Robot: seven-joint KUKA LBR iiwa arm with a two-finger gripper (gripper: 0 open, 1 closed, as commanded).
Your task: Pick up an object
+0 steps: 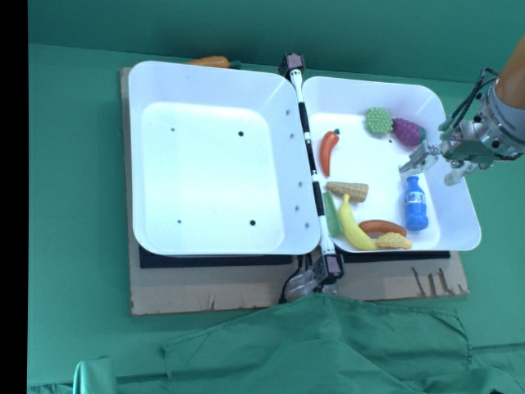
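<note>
White plastic forms both shallow bins; the left bin (pixel 156 89) lies well away from the pincer, the right bin (pixel 459 220) directly under it. The pincer (pixel 435 168) hangs over the right bin's outer side on the grey arm (pixel 502 117), its two fingers spread apart with nothing between them. One finger (pixel 415 162) reaches toward the bin's middle, the other sits nearer the outer wall.

Candidate objects, placed relative to the pincer: a blue toy bottle (pixel 416 203) stands just beneath it, cap toward the fingers, apart from its neighbours. Up and inward lie purple grapes (pixel 408 130) touching a green bunch (pixel 378 120). Farther inward lie a red chilli (pixel 327 149) and a tan corn piece (pixel 349 190). Below and inward, along the bin's near wall, a banana (pixel 353 226), a sausage (pixel 381 226) and a yellow crinkled piece (pixel 394 240) crowd together, with a green pod (pixel 330 212) against the centre wall.

Judgement: the bottle appears the sensible target, being nearest and isolated. A good grasp would centre the open fingers across the bottle's narrow width, not its length, then descend straight until the tips pass its widest curve before closing. Its smooth round body may roll or squirt sideways if caught off-centre. The crowded trio invites a double catch and is best avoided.
</note>
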